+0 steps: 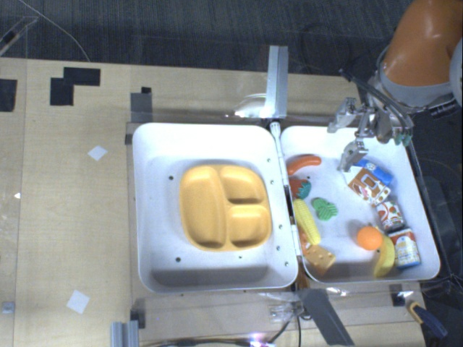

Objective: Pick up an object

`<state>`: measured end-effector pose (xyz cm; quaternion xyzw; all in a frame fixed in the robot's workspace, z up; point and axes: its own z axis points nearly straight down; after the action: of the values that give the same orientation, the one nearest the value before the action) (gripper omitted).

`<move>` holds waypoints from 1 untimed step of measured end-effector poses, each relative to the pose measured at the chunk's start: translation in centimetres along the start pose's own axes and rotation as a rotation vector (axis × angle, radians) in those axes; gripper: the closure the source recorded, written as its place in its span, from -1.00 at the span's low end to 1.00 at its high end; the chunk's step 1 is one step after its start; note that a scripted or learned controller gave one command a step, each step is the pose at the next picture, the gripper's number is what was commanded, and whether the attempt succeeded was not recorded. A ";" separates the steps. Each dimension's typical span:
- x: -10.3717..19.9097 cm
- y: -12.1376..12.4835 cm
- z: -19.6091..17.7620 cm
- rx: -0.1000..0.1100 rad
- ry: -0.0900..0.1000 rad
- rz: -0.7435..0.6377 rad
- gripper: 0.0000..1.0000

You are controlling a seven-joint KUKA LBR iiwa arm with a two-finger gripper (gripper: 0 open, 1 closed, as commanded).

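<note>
The desk (65, 215) carries two white bins; the left bin (155, 215) holds a yellow divided tray (223, 207); the right bin (427, 248) holds small toys, among them a corn cob (307, 221), banana (385, 256) and orange (370, 238); the pincer (354, 150) hangs spread wide, gripping nothing, over the right bin's far end.

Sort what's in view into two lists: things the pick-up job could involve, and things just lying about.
Job: end effector above the right bin; in that bin, hot dog, corn cob, green toy, orange, banana, can, snack packet.

Lying about: yellow divided tray in the left bin; metal post.
</note>
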<state>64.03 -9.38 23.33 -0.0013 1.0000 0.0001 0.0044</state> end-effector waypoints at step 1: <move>-1.0 -3.9 11.7 -0.001 0.009 0.156 -1.00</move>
<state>65.18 -13.28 11.67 0.0768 0.9970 0.0008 0.0001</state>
